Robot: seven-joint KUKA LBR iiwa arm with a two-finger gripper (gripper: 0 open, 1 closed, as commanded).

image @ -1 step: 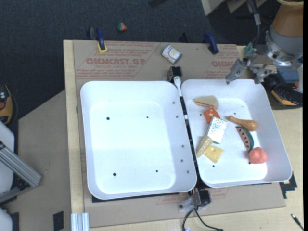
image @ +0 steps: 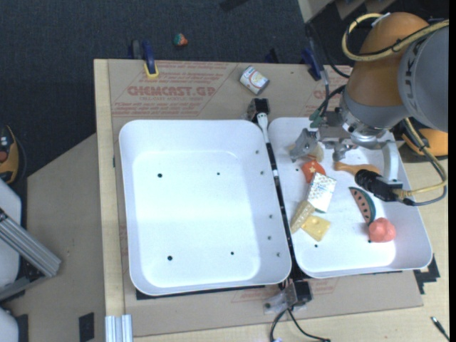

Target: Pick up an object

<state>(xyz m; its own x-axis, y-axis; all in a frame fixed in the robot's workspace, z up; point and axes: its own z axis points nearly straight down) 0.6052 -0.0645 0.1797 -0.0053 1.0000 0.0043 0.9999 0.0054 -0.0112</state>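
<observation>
**Over the right bin — gripper low among the objects**

Beneath the arm (image: pixel 399 63), the right bin (image: pixel 406 251) holds everything. The gripper (image: pixel 318 147) sits just above a red-orange piece (image: pixel 312 169) — whether it grips anything cannot be told. Below it: patterned card (image: pixel 322 191), yellow wedge (image: pixel 314 226); farther right, watermelon slice (image: pixel 363 203), pink ball (image: pixel 382 229).

One fixed overhead camera, slanted down, both bins (image: pixel 135 191)

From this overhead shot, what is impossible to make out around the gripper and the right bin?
- Gripper: fingertip gap, too small and seen from above in camera view.
- Orange object: partly hidden under the wrist.
- Small red item: whether touched, too small.
- Arm: cut off by the right edge.
</observation>
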